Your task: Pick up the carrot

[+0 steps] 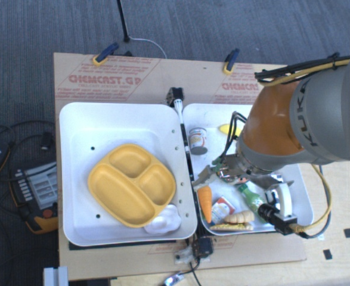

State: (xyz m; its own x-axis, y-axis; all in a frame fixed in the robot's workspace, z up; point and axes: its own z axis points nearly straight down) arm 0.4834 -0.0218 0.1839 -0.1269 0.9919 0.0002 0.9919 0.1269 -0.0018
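With the gripper (pixel 215 173) just above the carrot (pixel 205 203) at lower centre, grip state unclear, it could snag the neighbouring packet (pixel 222 209) instead.

- The arm (pixel 294 118) ran off the frame at 3 o'clock.
- It hid much of the right bin (pixel 303 216).
- The gripper's (pixel 222 173) fingers were unreadable.
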